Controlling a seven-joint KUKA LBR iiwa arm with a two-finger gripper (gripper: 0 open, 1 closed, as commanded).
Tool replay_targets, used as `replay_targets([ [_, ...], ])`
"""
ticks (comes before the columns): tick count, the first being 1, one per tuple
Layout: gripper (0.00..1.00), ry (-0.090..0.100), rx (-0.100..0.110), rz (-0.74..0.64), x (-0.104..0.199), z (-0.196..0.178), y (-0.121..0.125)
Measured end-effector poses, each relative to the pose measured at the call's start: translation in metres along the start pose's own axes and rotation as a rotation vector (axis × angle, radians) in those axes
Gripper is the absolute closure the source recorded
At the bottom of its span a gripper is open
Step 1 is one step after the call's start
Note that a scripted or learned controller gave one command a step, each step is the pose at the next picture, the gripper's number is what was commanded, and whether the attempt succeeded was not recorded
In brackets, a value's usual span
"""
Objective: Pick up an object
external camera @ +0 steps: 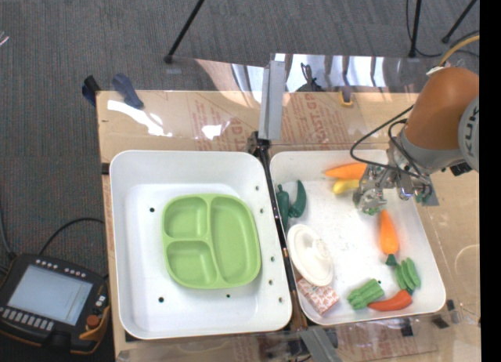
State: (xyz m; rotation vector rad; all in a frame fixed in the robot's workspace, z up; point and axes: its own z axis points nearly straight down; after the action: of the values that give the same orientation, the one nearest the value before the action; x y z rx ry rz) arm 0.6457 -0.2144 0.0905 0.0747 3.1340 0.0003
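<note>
My tool sits low at the far end of the right-hand bin, with the yellow piece just off its near-left side.

My tool [374, 194] hangs over the back of the right bin [435, 273]; whether it is spread or pressed together I cannot tell from this slant, and nothing shows between its tips. Closest to it is a small yellow piece [342, 187], just beside it on the side away from my arm, with an orange carrot [345, 171] lying crosswise right behind that. On the other side, a second carrot [389, 233] lies just toward the front of the bin, its long axis running front to back. I judge the yellow piece the shortest reach.
</note>
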Motion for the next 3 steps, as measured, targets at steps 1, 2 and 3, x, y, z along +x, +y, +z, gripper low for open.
replay_targets([
  [1,0.00,0.015,-0.002,-0.001,0.004,0.004,0.001],
  [2,1.00,0.002,-0.001,-0.002,0.000,-0.009,0.001],
  [3,0.00,0.009,-0.002,-0.004,0.002,-0.007,0.002],
])
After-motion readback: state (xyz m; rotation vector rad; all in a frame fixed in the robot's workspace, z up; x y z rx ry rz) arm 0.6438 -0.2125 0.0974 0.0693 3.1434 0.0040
